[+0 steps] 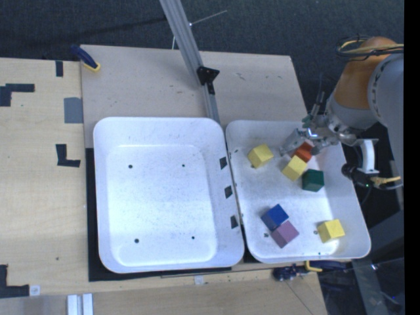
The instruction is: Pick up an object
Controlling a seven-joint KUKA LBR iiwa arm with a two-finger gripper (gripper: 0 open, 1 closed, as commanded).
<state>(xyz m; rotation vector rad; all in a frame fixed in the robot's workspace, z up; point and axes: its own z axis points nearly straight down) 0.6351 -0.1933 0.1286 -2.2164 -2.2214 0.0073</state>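
Two white bins were seen — the left bin and the right bin. The gripper was poised at upper right, just above an orange block — its jaw state could not be told.

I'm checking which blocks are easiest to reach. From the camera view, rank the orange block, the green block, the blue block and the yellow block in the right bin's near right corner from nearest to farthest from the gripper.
From the gripper:
1. Orange block, just below the gripper.
2. Green block, lower, mid-bin.
3. Blue block, lower left, touching a purple block.
4. Yellow block, near right corner.
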